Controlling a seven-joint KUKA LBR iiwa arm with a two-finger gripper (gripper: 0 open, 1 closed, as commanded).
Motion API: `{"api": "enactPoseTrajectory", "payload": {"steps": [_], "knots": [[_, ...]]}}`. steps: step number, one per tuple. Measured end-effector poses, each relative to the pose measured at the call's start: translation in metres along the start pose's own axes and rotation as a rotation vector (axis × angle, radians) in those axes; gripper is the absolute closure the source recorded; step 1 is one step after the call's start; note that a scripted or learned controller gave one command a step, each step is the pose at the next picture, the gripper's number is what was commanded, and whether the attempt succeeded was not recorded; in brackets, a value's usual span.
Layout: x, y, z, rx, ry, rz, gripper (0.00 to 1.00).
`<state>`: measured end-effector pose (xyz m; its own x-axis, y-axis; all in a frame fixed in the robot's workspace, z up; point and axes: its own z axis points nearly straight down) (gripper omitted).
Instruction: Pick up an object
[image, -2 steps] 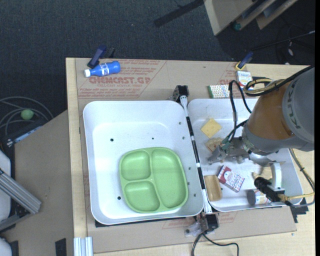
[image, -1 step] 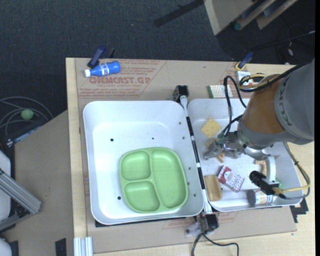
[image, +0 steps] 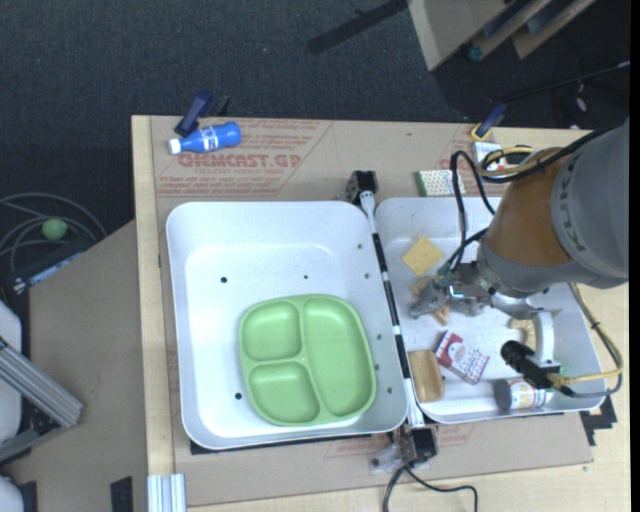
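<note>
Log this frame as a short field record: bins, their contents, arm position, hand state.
left bin: holds a green divided plate
right bin: holds a tan block, a red-and-white packet, a brown block, a small bottle
arm: over the right bin
hand: low in the right bin, near the tan block
hand state: cannot tell
bench, outside bins: blue-and-white bottle

Red stencilled lettering on the bench top (image: 262, 150) behind the left bin, partly hidden by a blue-and-white bottle (image: 205, 138); reads roughly "GEMCAST.GP", last letters uncertain. Fainter red lines above and below, too small to read. Print on the small red-and-white packet (image: 463, 358) illegible.
</note>
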<state>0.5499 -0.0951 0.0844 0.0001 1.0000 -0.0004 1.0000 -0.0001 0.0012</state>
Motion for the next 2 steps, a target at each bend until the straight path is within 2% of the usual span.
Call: {"api": "enactPoseTrajectory", "payload": {"steps": [1,2], "knots": [[0.001,-0.004,0.000,0.003,0.001,0.000,0.00],[0.004,0.010,0.000,0.000,0.000,0.000,0.00]]}}
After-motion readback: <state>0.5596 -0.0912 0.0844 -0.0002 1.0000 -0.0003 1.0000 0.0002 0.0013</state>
